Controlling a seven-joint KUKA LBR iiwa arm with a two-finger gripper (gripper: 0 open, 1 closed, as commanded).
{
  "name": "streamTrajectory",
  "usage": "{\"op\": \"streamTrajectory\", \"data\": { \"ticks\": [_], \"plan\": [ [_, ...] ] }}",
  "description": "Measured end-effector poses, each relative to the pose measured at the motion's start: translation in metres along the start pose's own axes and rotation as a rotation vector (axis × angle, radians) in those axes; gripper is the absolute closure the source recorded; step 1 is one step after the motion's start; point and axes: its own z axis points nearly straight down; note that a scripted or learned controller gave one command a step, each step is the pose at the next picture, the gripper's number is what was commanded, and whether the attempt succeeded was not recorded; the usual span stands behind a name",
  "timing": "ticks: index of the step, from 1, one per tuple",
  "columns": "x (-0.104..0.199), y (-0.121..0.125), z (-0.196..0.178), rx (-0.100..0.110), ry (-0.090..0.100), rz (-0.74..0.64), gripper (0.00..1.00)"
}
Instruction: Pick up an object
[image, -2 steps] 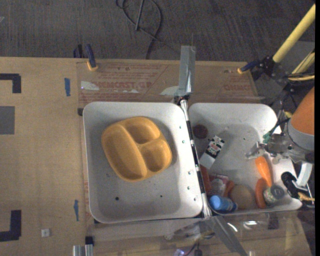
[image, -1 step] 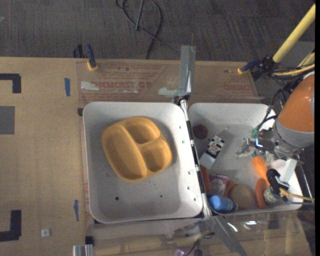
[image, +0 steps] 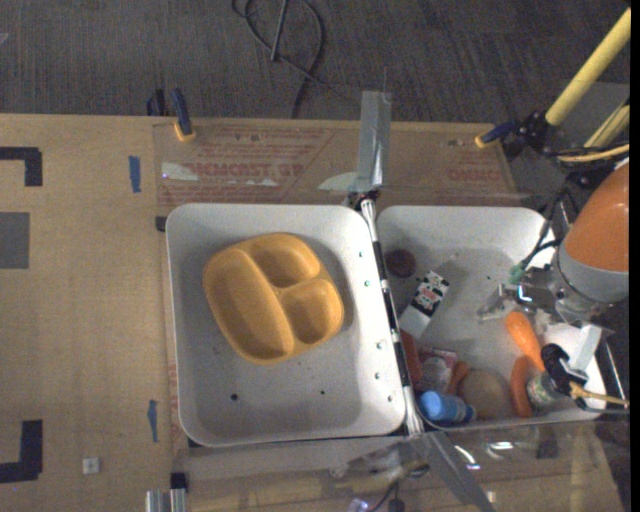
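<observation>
My gripper (image: 512, 297) is low over the right bin (image: 470, 225), near its right side, below the grey wrist and orange band. An orange carrot (image: 522, 334) lies just under and in front of it, with a second orange piece (image: 519, 388) closer to the front wall. Left of the gripper lies a small white bottle with a black-and-white label (image: 429, 295). A dark brown round thing (image: 400, 262) sits at the bin's left wall. I see nothing held in the gripper.
The left bin (image: 190, 380) holds a yellow divided plate (image: 272, 297). At the front of the right bin lie a blue bottle (image: 446, 408), a tan potato-like lump (image: 486, 392), a clear wrapper (image: 436, 369) and a red strip (image: 410, 355).
</observation>
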Motion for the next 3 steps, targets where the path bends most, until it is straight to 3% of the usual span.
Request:
{"op": "streamTrajectory", "data": {
  "ticks": [1, 2, 3],
  "plan": [
    [-0.003, 0.0, -0.009, -0.002, -0.007, 0.002, 1.0],
    [0.07, 0.034, -0.088, -0.002, -0.015, 0.172, 1.0],
    [0.082, 0.042, -0.072, -0.003, -0.015, 0.397, 1.0]
  ]
}}
